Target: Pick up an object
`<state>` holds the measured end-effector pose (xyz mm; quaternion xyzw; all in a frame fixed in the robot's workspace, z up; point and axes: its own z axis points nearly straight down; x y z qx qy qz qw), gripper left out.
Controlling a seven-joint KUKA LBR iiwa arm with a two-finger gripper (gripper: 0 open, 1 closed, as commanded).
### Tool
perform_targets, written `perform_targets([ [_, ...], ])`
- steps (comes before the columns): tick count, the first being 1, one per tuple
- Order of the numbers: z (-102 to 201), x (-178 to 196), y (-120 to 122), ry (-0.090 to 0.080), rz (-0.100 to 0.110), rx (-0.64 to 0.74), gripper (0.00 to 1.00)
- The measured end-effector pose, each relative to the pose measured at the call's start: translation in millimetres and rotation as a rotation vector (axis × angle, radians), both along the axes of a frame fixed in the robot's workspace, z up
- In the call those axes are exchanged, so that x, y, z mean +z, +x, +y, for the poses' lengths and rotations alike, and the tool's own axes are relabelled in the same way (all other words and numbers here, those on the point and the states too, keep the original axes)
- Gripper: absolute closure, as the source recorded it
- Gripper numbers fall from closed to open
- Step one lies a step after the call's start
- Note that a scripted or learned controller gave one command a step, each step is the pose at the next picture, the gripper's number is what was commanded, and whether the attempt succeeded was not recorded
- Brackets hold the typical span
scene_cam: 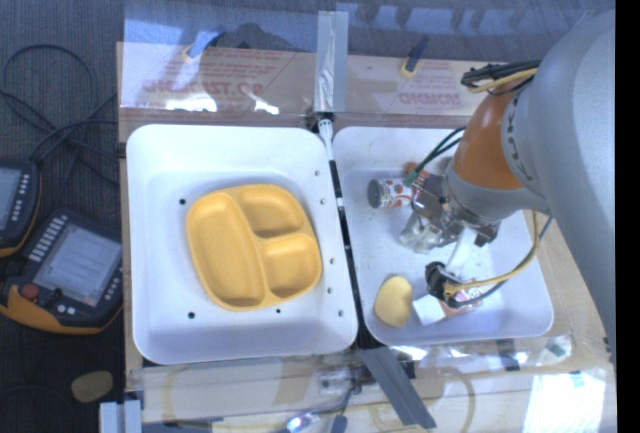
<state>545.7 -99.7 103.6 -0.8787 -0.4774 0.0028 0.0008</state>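
The likeliest candidate is a small canister (388,193) with a grey cap and a white body marked in orange-red. It lies on its side in the upper middle of the right-hand shallow white bin (515,313). Its long axis runs roughly left to right across the view, cap end towards the divider between the bins.

The gripper (424,233) hangs just beside it, a little below and to the right in the view, low over the bin floor. It looks close to the canister's patterned end, but I cannot tell whether the two touch. Nor can I tell whether the gripper is spread or closed, as its tip is a pale blur against the white plastic. Nothing is visibly held. In my judgement, a grasp on the canister calls for a short shift up and to the left, closing across its short side.

A second candidate, a pale yellow lemon-shaped lump (393,301), sits near the bin's lower left corner, below the gripper and clear of the canister.

The grey arm (560,121) with its orange band enters from the right, above that bin.

The left-hand white bin (160,171) holds a yellow plastic tray (250,246) with three compartments, tilted slightly and well apart from the gripper.
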Motion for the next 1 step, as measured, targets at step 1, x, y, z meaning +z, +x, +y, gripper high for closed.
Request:
perform_targets([
  [1,-1.2,-2.3,-7.3,0.003,-0.001,-0.206,1.0],
])
